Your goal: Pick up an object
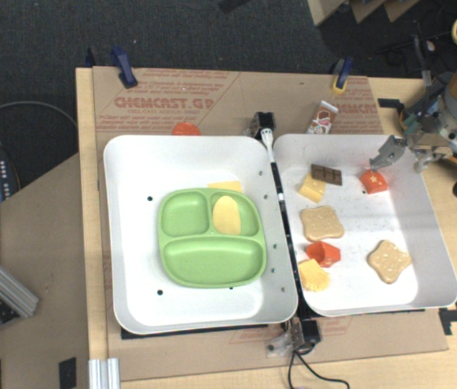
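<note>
Camera view is showing the worktop [50,241] carrying a cardboard sheet [228,96] printed in red, seemingly "CHEMCAST", serving as a base for both bins. Left bin [131,290] is holding a green divided plate [210,237], its compartments keeping a yellow piece [226,215] apart. Right bin [431,217] is offering loose play food for picking: toast slices [322,223], a cracker [388,260], cheese [313,189], a chocolate bar [326,174]. End effector [387,152] is hovering just above a red piece [374,181], probably the target; whether it is apart or together cannot be told.
</note>
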You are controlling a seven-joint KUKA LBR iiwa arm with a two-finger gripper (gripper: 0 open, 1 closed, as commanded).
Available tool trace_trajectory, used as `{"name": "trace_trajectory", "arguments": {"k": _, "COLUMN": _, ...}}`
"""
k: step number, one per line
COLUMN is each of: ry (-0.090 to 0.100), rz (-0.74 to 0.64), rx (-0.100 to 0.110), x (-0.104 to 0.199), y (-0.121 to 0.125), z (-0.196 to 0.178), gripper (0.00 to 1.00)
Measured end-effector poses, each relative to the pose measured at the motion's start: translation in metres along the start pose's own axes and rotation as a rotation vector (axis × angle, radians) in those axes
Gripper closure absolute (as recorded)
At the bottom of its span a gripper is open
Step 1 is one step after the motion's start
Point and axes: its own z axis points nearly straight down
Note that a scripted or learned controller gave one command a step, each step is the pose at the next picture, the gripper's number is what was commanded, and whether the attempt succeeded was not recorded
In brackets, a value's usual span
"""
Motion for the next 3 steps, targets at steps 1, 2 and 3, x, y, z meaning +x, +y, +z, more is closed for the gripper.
{"name": "trace_trajectory", "arguments": {"k": 1, "ry": 0.003, "rz": -0.002, "rx": 0.009, "x": 0.007, "y": -0.003, "z": 0.101, "gripper": 0.00}}
{"name": "trace_trajectory", "arguments": {"k": 2, "ry": -0.001, "rz": -0.005, "rx": 0.008, "x": 0.025, "y": 0.034, "z": 0.102, "gripper": 0.00}}
{"name": "trace_trajectory", "arguments": {"k": 3, "ry": -0.002, "rz": -0.001, "rx": -0.001, "x": 0.024, "y": 0.035, "z": 0.090, "gripper": 1.00}}
